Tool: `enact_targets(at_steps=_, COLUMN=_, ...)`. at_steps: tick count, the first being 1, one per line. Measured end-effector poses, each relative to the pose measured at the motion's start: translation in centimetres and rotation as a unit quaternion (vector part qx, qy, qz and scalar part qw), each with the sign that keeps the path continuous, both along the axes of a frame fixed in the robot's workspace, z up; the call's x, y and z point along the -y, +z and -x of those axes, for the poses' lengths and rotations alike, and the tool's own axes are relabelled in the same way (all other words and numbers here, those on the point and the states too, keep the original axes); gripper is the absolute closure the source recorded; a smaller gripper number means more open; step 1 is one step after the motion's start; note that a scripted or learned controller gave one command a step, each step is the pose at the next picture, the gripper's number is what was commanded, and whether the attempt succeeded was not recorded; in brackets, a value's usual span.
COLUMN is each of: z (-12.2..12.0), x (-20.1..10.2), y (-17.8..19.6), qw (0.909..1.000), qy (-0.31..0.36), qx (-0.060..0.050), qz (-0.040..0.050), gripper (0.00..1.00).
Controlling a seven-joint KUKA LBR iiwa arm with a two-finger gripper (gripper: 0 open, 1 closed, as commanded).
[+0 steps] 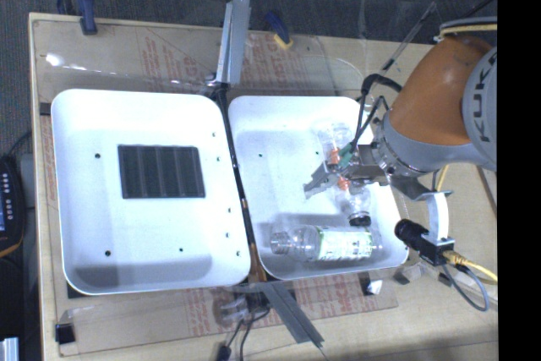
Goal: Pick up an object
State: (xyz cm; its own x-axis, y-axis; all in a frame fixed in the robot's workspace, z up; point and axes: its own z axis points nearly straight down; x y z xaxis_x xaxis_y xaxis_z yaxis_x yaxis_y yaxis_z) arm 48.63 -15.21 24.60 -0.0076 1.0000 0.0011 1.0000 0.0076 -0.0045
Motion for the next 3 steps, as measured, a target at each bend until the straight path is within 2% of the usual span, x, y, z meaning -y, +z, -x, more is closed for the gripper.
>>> enact_targets(at_steps=1, z=-4.4, x=3.8, y=-3.4, qw=0.9999, qy=-0.016, qx=0.000, qz=0.0008, gripper=0.00)
enact_targets(at_steps=2, z=-7.1, x=5.2, y=-5.9, qw=0.9993, qy=0.036, qx=0.002, qz=0.0008, gripper=0.00)
enact_targets(at_steps=3, z=-9.0, x=5.6, y=-8.1, qw=0.9983, qy=0.058, qx=0.002, qz=0.0009, gripper=0.00)
